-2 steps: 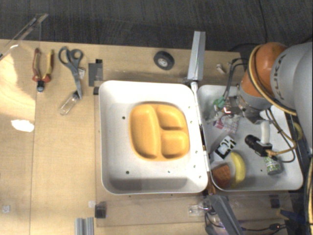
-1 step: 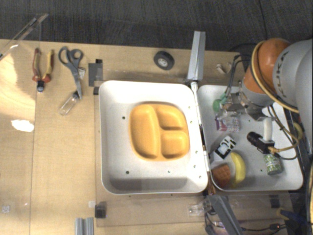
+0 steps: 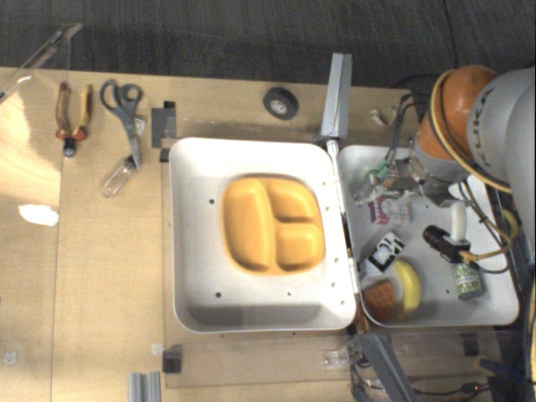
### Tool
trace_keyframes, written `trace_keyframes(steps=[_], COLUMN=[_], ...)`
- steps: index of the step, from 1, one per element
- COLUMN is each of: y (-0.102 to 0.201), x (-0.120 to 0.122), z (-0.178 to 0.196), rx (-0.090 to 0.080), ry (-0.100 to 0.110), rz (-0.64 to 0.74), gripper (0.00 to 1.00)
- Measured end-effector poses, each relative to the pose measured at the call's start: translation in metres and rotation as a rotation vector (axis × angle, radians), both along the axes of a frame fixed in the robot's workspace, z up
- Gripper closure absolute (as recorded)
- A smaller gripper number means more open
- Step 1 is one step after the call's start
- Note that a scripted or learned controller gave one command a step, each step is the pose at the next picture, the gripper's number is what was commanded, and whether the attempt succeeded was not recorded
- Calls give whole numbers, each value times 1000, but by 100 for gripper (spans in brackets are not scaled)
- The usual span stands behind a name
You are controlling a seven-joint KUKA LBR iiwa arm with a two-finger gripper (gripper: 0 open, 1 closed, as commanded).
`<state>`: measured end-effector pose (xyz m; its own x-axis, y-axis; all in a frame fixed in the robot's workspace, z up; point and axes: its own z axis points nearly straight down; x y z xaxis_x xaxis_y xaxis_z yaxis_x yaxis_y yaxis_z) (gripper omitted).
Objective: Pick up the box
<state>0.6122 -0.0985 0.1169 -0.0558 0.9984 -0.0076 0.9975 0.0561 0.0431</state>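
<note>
The gripper hangs low over the right bin, apparently positioned to reach the box (whether its tool is spread or pressed together, I cannot tell).

The hand hangs over the right bin, hemmed by a small box, banana and bottle below it; leftward, a yellow tray fills the left bin.
</note>
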Motion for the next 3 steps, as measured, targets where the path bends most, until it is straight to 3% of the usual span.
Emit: trace_keyframes(steps=[1,2,3], y=[-7,-6,22], x=[-6,-3,-24], z=[-17,-3,135], rx=[3,4,3], ry=[6,-2,35], rz=[-14,-13,49], gripper=[0,100,100])
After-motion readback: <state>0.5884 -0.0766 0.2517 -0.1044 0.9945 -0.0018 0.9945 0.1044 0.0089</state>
